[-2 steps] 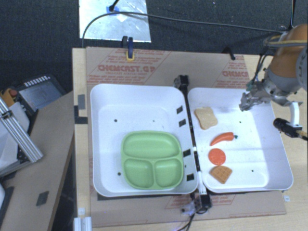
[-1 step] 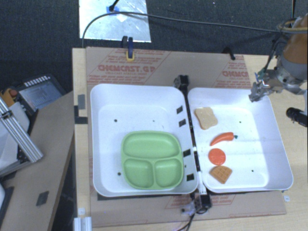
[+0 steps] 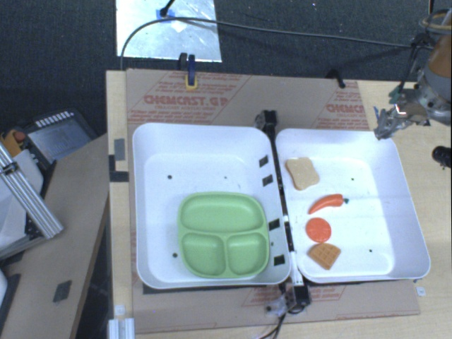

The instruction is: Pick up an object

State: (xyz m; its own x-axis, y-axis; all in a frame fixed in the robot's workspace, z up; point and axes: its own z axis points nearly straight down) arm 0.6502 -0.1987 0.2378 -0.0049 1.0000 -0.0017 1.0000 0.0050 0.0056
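Waffle (image 3: pixel 325 255) in right bin (image 3: pixel 402 210), board (image 3: pixel 233 94) printed "CHEMCAST GP"

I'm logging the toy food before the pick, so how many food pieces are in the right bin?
4, all in the right bin's left half: a bread slice at the back, a red chili pepper below it, a red tomato slice, then a waffle cracker nearest the front.
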